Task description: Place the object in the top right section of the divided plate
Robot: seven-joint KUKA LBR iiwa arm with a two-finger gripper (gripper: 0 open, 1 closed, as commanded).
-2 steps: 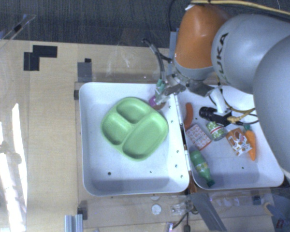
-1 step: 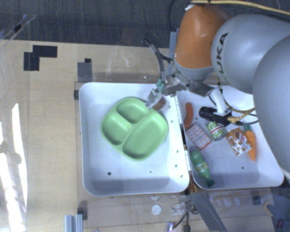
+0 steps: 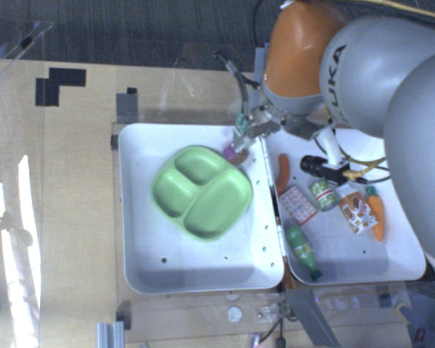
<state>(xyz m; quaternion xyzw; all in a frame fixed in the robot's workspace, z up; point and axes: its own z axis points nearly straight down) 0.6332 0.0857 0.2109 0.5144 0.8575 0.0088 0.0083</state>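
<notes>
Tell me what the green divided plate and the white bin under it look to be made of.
Green divided plate: probably moulded plastic, matte, judging by its even colour, soft rounded ridges and lack of sharp glare. Left white bin: seemingly plastic too, smooth with a faint sheen and rounded corners.

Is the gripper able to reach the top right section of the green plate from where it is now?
Probably yes: the gripper hangs just beside the green plate, near its upper right edge, and nothing stands between them.
</notes>
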